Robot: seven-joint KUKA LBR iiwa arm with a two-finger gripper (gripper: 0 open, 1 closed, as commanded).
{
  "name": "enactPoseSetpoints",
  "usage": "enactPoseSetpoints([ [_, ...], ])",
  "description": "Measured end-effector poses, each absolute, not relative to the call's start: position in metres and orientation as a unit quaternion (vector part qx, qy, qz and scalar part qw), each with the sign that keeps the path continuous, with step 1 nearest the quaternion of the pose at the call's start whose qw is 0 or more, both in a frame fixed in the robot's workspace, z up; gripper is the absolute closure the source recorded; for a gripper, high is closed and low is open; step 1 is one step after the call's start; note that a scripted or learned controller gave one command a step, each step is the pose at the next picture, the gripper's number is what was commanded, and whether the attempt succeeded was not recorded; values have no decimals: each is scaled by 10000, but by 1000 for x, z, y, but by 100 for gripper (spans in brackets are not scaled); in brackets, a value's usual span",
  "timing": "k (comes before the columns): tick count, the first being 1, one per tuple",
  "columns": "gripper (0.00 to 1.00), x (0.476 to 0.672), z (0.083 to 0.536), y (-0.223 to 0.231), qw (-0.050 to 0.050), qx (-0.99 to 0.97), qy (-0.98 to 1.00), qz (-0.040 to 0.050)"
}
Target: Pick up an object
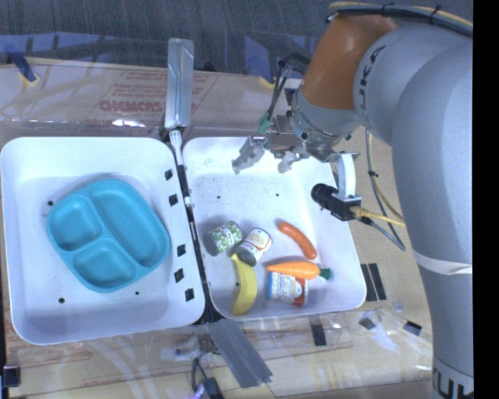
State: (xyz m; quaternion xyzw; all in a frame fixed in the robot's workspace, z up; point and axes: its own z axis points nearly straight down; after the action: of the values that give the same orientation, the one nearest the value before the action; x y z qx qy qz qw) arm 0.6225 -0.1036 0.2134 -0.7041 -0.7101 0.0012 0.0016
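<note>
My gripper [266, 158] hangs over the far part of the right bin [220, 191], open, with nothing between its fingers. Near the front of that bin lie a yellow banana [245, 284], a green-patterned can [226, 237], a small tin [254, 244], a red sausage [297, 238], an orange carrot [294, 268] and a small jar with an orange label [284, 288]. All of these sit well in front of the gripper, apart from it.
The left bin [25, 181] holds a blue divided plate [108, 234]. A grey divider strip [179, 81] stands between the bins at the back. The big grey arm [416, 140] fills the right side, with a black cable fitting [334, 202] over the right bin's edge.
</note>
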Motion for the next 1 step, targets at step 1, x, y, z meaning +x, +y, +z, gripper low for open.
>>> enactPoseSetpoints([
  [1,0,606,93,-134,22,-6248,-7808,12],
])
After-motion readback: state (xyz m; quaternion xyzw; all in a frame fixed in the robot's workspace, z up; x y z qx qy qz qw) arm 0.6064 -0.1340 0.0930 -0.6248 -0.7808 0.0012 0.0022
